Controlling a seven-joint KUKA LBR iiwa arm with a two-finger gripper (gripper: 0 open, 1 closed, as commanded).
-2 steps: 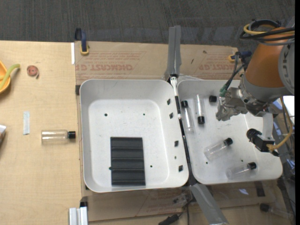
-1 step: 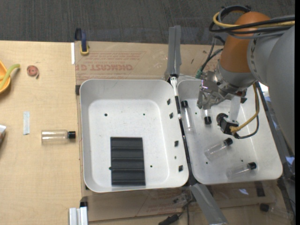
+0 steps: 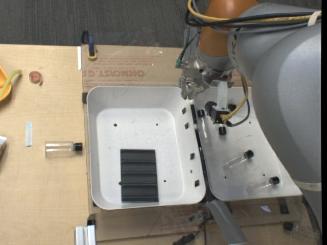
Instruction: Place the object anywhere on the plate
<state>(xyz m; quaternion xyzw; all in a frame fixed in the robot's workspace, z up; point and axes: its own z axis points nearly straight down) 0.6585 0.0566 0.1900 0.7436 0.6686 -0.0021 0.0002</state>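
It was a robotics lab: a wooden tabletop [image 3: 46,188] carried two white bins [image 3: 97,152], clear vials [image 3: 61,147], and clamps [image 3: 88,44]

Bench [image 3: 51,188] (two bins [image 3: 102,137], vial [image 3: 62,147])

The left bin [image 3: 97,137] is white with black specks, bearing a black ribbed plate [image 3: 138,175] at 6 o'clock. Clear vials [image 3: 239,160] carry black caps. The surface [image 3: 41,188] is tan; the arm [image 3: 286,86] grey with an orange band [image 3: 225,6].
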